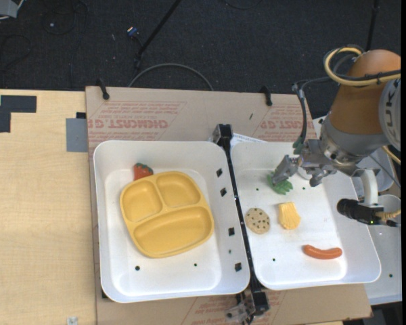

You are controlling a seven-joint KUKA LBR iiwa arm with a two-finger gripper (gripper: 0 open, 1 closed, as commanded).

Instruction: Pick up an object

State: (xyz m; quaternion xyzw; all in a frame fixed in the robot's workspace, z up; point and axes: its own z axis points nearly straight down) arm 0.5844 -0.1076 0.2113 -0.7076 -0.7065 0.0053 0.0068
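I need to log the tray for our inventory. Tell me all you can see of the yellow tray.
The yellow tray is a rounded, glossy, plastic-looking dish with three compartments: two small ones at the far side, one long one at the near side. It lies flat and slightly turned in the left bin. A red and green toy sits at its far left corner, seemingly touching the rim.

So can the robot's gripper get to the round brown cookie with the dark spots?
Probably yes. The round brown cookie with dark spots lies flat in the right white bin, apart from the yellow cheese wedge, with nothing on top of it. The gripper hangs over the same bin, by the green toy.
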